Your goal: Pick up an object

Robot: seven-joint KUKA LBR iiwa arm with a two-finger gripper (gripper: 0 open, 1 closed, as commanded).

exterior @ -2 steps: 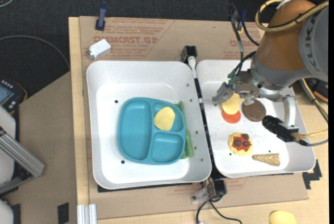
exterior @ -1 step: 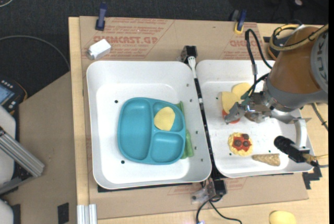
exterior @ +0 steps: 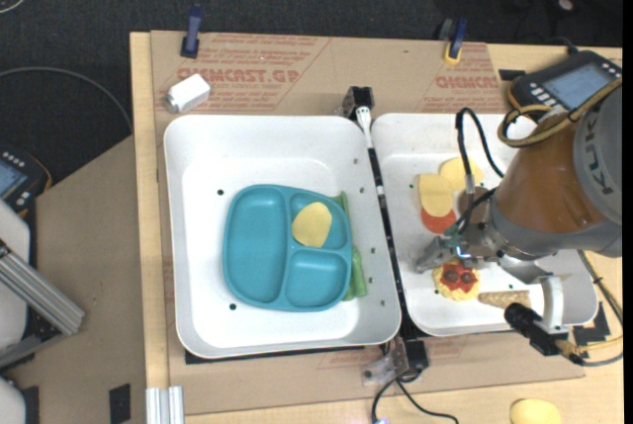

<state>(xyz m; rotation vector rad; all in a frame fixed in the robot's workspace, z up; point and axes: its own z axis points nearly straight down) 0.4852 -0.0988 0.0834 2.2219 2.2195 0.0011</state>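
Tool [exterior: 445, 252], metal and grey, hangs low in the right-hand glossy white plastic bin [exterior: 396, 140], lower right of the frame; you cannot tell how it stands. Just beneath it lies a small red-and-yellow lumpy toy [exterior: 456, 282]. At centre left, a smooth teal divided plastic tray [exterior: 259, 249] carries a flat yellow disc [exterior: 313, 224].
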